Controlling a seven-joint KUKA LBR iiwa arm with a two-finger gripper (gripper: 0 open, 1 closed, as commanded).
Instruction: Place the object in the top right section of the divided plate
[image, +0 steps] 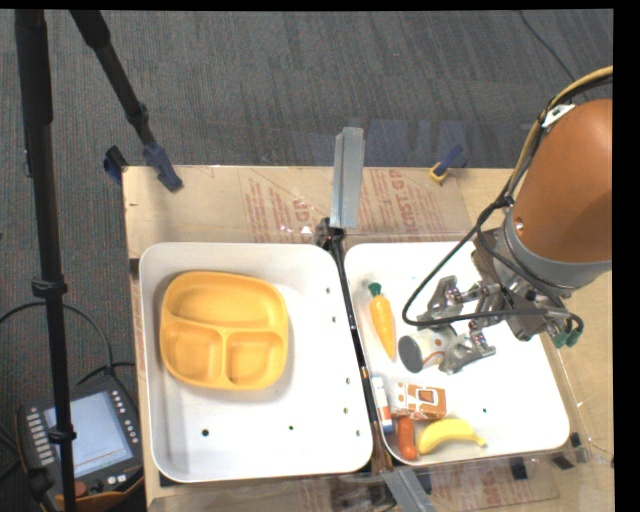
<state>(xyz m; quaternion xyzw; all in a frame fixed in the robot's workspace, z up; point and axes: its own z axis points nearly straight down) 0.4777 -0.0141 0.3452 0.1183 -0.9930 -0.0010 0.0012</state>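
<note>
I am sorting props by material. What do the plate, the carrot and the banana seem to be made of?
Plate: probably moulded plastic, matte yellow; one even colour with soft rounded dividers.
Carrot: likely a plastic toy; smooth, uniform orange with a plain green top.
Banana: likely plastic or rubber too; clean bright yellow without spots, though a real one is not excluded.

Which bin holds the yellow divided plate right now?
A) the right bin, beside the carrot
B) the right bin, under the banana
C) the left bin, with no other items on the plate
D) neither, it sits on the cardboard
C: the yellow divided plate lies in the left bin with bare sections, while the carrot and banana lie in the right bin.
</note>
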